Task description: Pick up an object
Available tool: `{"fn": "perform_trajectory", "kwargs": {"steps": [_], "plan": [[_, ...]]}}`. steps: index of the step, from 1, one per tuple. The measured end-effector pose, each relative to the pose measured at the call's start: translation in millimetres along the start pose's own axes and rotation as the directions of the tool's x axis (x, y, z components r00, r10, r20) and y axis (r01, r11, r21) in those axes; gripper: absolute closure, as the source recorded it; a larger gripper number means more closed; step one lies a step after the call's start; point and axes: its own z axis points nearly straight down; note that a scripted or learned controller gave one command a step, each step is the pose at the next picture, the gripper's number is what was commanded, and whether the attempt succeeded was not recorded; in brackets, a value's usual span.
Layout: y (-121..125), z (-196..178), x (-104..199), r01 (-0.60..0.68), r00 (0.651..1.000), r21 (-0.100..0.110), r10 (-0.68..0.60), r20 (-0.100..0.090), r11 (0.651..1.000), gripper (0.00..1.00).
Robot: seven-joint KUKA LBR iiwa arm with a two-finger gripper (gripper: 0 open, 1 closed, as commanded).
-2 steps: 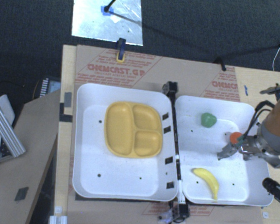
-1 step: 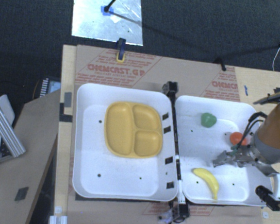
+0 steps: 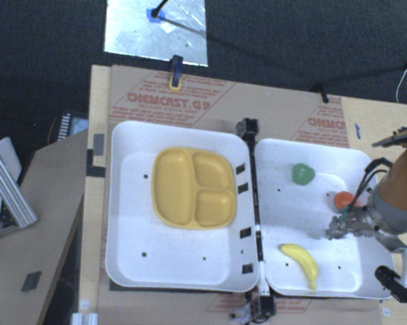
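Observation:
In the right bin (image 3: pixel 289 159) lie a yellow banana (image 3: pixel 301 262) near the front, a green round object (image 3: pixel 302 174) toward the back, and a small orange-red object (image 3: pixel 343 200) to the right. My gripper (image 3: pixel 341 227) hangs low over the right bin's right side, just in front of the orange-red object and to the right of the banana. The arm's orange band and grey wrist cover much of the gripper from above. Nothing shows between its tips.
The left bin (image 3: pixel 121 250) holds a yellow divided plate (image 3: pixel 193 188). A black divider strip (image 3: pixel 251 205) runs between the two bins. Cardboard (image 3: pixel 195 101) lies under the bins, and a metal frame (image 3: pixel 0 183) stands off the bench at the left.

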Motion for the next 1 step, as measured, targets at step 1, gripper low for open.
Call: {"fn": "perform_trajectory", "kwargs": {"steps": [1], "plan": [[0.3,-44.9,5.3,0.004,1.0,-0.002,-0.004,0.001,1.0,1.0]]}}
